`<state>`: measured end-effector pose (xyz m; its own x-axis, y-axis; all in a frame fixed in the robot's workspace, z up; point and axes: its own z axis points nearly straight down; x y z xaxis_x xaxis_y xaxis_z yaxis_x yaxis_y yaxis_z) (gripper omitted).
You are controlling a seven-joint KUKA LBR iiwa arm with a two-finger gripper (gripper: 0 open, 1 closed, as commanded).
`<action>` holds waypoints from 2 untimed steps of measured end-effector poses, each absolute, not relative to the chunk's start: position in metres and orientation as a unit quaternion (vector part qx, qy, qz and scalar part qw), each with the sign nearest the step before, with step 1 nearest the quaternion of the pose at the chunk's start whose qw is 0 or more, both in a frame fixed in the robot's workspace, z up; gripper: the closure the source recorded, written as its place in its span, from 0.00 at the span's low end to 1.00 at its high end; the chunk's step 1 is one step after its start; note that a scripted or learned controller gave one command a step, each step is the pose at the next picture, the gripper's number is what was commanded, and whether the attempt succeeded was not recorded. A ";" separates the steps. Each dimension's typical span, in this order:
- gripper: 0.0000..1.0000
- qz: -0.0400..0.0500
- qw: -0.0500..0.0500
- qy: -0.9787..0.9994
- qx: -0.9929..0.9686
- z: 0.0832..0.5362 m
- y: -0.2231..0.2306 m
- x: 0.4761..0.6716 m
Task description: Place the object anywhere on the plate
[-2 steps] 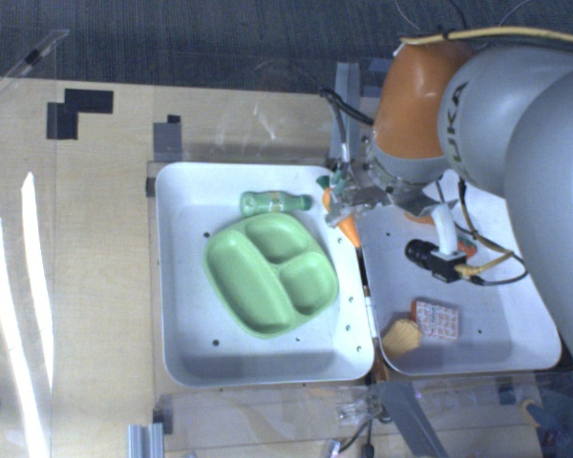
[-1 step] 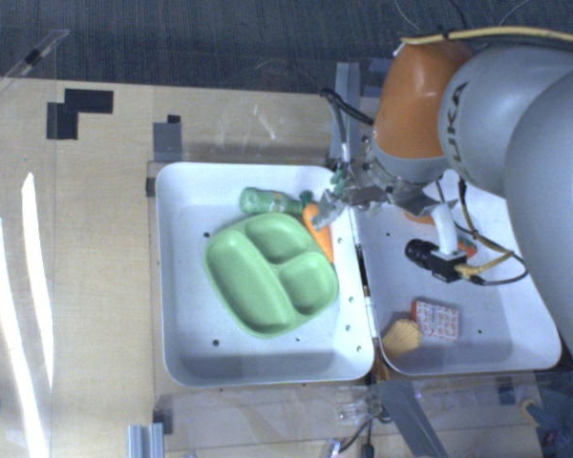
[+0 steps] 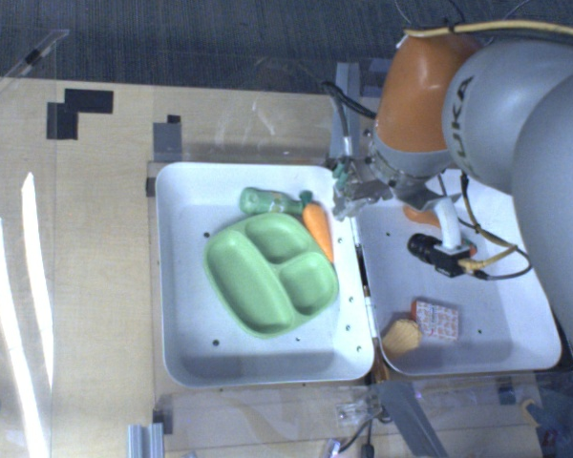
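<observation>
Carrot [image 3: 317,232] lies just off the green plate [image 3: 270,274], touching its upper-right rim inside the left bin [image 3: 186,351]; not on it yet. Gripper [image 3: 349,197] hovers just beyond the carrot's top, grip state cannot tell. Likely lining up a pick.

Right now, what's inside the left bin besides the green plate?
Beside the green plate in the left bin, a carrot lies against its right rim and a green bottle lies behind it. Whatever is under the plate is covered.
</observation>
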<state>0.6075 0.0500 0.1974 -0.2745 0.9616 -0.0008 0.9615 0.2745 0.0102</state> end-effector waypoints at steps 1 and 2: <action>0.00 0.004 0.003 0.798 0.602 0.197 0.050 0.608; 1.00 0.006 0.006 0.800 0.601 0.209 0.050 0.609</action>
